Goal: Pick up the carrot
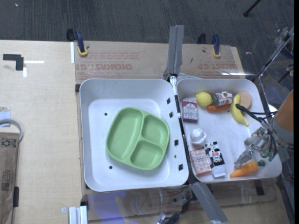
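The carrot [244, 170], orange with a green top at its right end, lies flat in the front right corner of the right bin [224, 181]. My gripper [244, 154] hangs just above it, reaching in from the right with its metal fingers [240, 161] pointing down-left. The fingers stand apart, open, with nothing between them. The lower fingertip is right at the carrot's upper side; I cannot tell whether it touches.
The right bin also holds a banana [239, 112], a lemon [204, 98], a small can [223, 97], a red-orange sausage-like piece [217, 108], small boxes [189, 110], a white cup [198, 135] and a cow-print carton [215, 154]. A green divided plate [138, 138] lies in the left bin [93, 125].
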